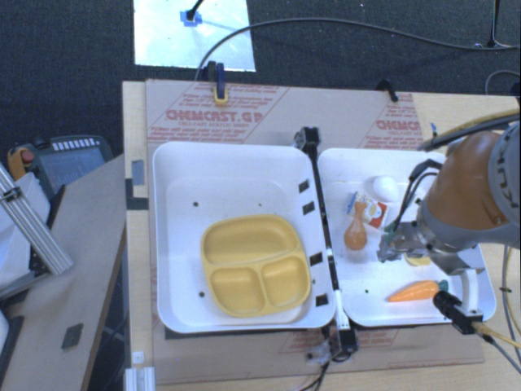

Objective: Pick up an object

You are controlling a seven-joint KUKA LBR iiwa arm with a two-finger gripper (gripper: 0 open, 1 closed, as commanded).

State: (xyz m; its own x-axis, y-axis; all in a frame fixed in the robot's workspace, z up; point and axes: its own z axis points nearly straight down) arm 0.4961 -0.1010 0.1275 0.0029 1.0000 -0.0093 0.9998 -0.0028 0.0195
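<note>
Two bins (175, 243), one carrot (413, 292)

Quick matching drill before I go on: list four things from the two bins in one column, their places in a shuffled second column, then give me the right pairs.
Things:
1. yellow divided tray
2. orange carrot
3. white egg
4. gripper

Places:
A. far part of the right bin
B. near edge of the right bin, lying on its side
C. left bin
D. over the middle of the right bin, just right of a brown pear-shaped piece

Pairs: 1-C, 2-B, 3-A, 4-D
</note>
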